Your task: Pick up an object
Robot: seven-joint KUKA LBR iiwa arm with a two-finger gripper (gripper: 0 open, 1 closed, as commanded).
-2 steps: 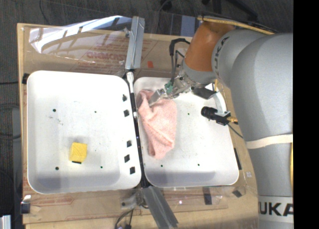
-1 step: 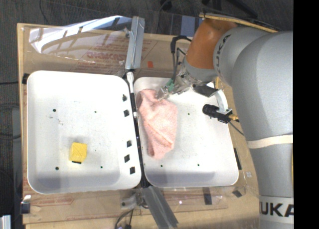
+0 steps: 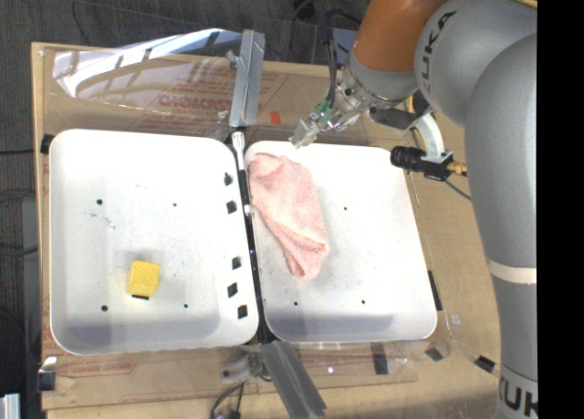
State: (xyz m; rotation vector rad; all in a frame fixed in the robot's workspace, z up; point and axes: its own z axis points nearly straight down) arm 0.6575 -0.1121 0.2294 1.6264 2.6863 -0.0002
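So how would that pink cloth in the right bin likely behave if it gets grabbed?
The pink cloth lies crumpled in soft folds, so it is probably floppy and would drape and hang from one pinched spot. It looks like light terry fabric, unlikely to slip or roll. Pushed, it would likely bunch up against the right bin floor.

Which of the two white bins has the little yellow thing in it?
The left bin holds the small yellow block, near its front. The right bin holds a crumpled pink cloth instead.
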